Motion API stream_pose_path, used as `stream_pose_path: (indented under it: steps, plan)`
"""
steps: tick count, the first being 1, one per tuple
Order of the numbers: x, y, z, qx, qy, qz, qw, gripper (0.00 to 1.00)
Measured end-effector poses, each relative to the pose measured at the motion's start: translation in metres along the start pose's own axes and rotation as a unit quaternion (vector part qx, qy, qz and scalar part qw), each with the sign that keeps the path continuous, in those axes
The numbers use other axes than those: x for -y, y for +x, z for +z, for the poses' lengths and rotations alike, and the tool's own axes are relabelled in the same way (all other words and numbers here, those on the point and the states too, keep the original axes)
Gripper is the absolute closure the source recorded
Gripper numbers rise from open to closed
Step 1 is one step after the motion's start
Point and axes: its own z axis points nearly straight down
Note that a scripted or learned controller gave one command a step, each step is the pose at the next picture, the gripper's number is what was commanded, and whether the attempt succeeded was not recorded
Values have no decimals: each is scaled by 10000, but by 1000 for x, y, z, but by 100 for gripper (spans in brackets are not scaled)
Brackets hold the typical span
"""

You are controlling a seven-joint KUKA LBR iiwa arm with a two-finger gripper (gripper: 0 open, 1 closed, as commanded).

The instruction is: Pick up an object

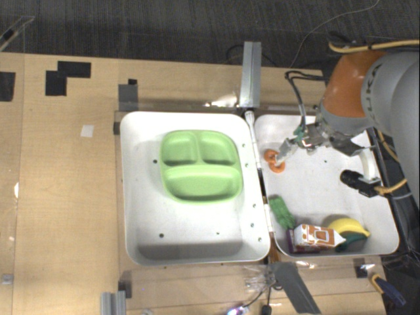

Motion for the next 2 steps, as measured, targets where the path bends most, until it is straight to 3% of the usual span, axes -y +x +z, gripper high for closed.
stream_pose_path:
  steps: [1,2]
  plan:
    - [55,4,20,-7,5,17,10000,0]
    - [3,-2,35,19,-55,-490,9988,0]
